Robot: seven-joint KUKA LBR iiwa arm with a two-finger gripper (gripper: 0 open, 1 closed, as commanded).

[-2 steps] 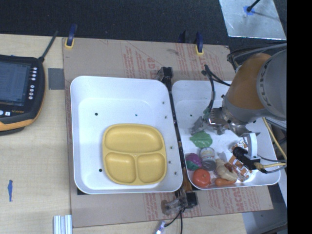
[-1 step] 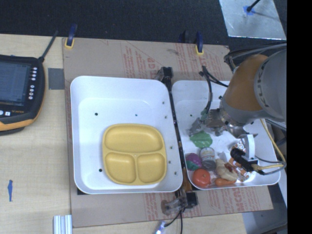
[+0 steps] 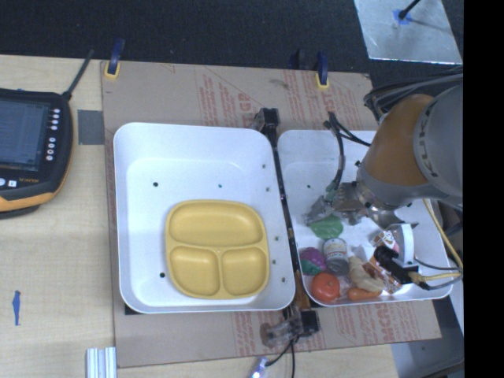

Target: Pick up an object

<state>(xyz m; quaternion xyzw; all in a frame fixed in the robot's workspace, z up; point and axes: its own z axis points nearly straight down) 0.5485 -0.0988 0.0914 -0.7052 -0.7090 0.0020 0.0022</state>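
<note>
Here the arm (image 3: 409, 152) leans in from the right over the right bin (image 3: 303, 152), its wrist tipped down so that the gripper (image 3: 335, 205) hangs low above the heap of small things. They lie crowded toward the bin's near end, probably because a heap gives a blind grab better odds than scattered pieces. Just under the gripper, or touching it, lies a green piece (image 3: 326, 228); the view is too coarse to say which. Nearer the front sit a purple piece (image 3: 312, 257), a small jar (image 3: 335, 249) and a red ball (image 3: 324, 288), close together. Whether the gripper is spread or pressed together cannot be told, since dark metal and cables blur there. The left bin (image 3: 134, 164) holds a yellow tray (image 3: 216, 248), well apart from the gripper. The green piece looks the likeliest target.
</note>
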